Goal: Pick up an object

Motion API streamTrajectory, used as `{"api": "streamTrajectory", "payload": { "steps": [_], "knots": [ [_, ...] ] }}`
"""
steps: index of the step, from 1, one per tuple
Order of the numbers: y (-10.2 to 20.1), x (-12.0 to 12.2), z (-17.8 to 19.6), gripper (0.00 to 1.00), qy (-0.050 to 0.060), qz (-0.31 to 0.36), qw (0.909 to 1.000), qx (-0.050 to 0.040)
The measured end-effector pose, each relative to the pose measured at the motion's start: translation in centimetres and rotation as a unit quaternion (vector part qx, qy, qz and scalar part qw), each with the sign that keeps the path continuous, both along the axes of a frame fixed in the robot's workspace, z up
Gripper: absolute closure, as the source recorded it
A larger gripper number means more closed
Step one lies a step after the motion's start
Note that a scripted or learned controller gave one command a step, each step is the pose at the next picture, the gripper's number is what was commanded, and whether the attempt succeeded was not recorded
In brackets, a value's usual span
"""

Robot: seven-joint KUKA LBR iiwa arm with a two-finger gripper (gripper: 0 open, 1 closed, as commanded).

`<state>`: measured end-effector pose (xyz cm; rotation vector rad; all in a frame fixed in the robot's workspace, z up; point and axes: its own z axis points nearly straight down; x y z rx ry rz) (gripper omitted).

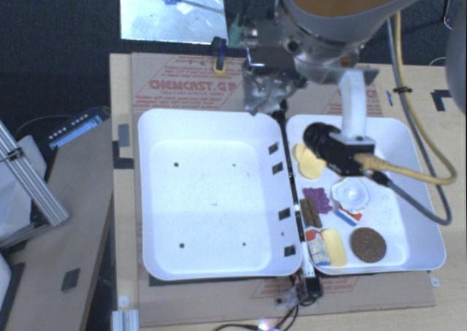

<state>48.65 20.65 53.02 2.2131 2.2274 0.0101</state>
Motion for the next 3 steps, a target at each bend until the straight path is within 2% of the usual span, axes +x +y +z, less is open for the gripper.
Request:
{"api": "streamTrajectory", "payload": {
  "steps": [1,2,3],
  "knots": [
    [-0.1,0.0,-0.2,0.0,0.002,-0.001,1.0,-0.0011],
    [-0.1,0.0,0.9,1.0,0.001,0.001,1.0,-0.0004],
    [-0.1,0.0,0.9,0.0,0.001,0.002,1.0,-0.0006]
  ]
}}
